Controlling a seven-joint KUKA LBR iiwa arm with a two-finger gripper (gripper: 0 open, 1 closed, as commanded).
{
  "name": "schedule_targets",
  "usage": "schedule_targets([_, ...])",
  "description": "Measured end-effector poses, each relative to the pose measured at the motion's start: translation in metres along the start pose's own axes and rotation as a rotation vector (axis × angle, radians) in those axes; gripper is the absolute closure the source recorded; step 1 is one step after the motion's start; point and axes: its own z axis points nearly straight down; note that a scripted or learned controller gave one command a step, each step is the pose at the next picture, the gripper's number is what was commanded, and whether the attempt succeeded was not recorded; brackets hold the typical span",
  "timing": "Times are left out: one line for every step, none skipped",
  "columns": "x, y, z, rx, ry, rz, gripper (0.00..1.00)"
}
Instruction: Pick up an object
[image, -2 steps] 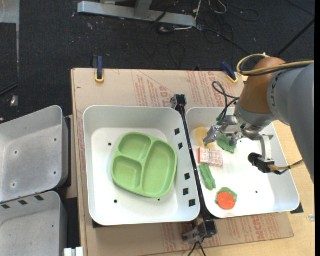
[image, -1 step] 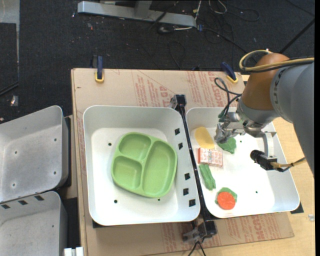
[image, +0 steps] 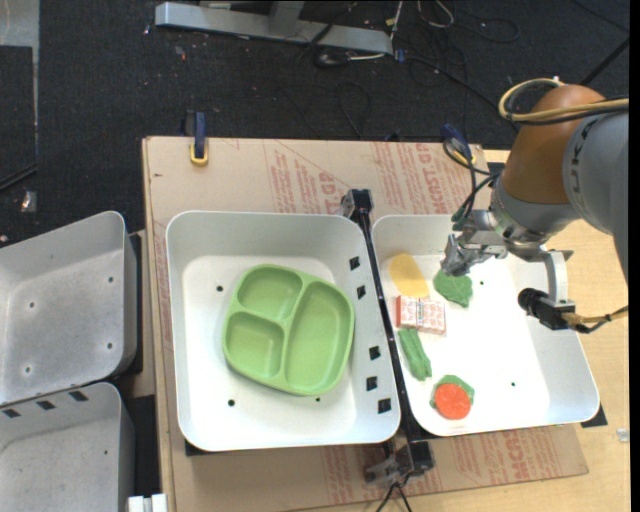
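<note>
In the right bin (image: 545, 375) lie a yellow piece (image: 406, 271), a green leafy toy (image: 456, 288), a red and white box (image: 422, 314), a long green vegetable (image: 415, 353) and a red tomato with a green top (image: 453, 399). My gripper (image: 455, 262) hangs low over the bin's far part, its tips right at the upper edge of the green leafy toy. The arm's grey wrist and orange band reach in from the right.
The left bin (image: 200, 260) holds a light green divided plate (image: 288, 330). A black divider with clips (image: 378, 310) runs between the bins. White trays (image: 60, 290) sit off the bench to the left. A black fitting (image: 540, 305) hangs beside the wrist over the right bin.
</note>
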Motion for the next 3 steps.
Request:
schedule_targets([-0.006,-0.003,-0.062,-0.002,-0.001,0.000,1.00])
schedule_targets([-0.006,-0.002,-0.100,0.000,0.000,-0.004,1.00])
schedule_targets([0.045,0.000,-0.087,0.005,0.002,-0.009,1.00])
